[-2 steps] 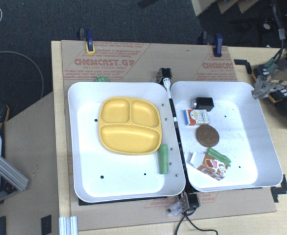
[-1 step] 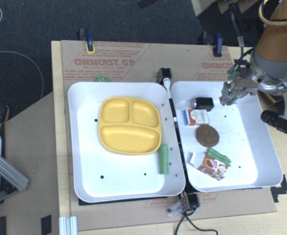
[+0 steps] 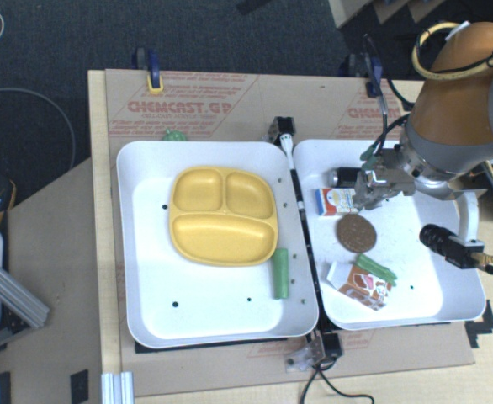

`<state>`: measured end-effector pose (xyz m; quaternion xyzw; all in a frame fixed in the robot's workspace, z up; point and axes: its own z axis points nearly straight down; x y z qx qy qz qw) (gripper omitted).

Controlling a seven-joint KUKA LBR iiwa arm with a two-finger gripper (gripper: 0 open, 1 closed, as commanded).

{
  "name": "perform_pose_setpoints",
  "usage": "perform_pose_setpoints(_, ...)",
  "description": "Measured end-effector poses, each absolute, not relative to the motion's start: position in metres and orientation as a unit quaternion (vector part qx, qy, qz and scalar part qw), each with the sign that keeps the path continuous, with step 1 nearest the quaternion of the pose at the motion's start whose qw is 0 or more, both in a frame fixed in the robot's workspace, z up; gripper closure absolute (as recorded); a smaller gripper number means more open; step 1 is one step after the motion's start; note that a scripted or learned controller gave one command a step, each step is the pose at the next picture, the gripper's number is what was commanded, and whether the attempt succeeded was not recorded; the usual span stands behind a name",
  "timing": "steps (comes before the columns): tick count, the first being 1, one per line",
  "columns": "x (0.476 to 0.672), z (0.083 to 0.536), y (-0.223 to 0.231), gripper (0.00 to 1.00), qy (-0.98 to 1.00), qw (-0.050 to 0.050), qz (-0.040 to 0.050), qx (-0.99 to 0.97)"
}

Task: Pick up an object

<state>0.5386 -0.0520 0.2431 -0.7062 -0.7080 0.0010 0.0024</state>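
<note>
Fingers first: those of the gripper (image 3: 373, 194) are lost against the wrist's own grey metalwork, so I cannot tell whether they stand wide or narrow. The gripper hangs over the upper left part of the right bin (image 3: 448, 301), just beside a small carton.

By size, the candidates run as follows. The yellow divided plate (image 3: 223, 217) lies flat in the left bin (image 3: 129, 225). It looks like stiff, smooth plastic, light for its spread but too broad to span; only its raised rim offers a hold, and a slippery one.

The printed snack packet (image 3: 357, 284) lies near the front of the right bin with a green strip (image 3: 376, 268) across its upper edge. It is probably soft, crinkly and very light (it would likely fold before it lifts), so it is best pinched across a narrow side.

The green stick (image 3: 280, 273) lies against the left bin's right wall. It seems rigid and light, and would be gripped across its middle, though the wall crowds one side.

The red-and-white carton (image 3: 336, 200) lies closest to the gripper. Being boxy, light and mildly crushable, it has flat opposite faces that give the surest grip.

The brown disc (image 3: 357, 233) lies flat between the carton and the packet, thin and hard to get under.
</note>
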Motion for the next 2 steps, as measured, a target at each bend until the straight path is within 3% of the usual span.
perform_pose_setpoints(1, 0.477, 0.314, 0.039, 1.0, -0.709, 0.0, -0.001, -0.705)
perform_pose_setpoints(2, 0.48, 0.408, 0.086, 1.0, -0.709, -0.003, -0.005, -0.705)
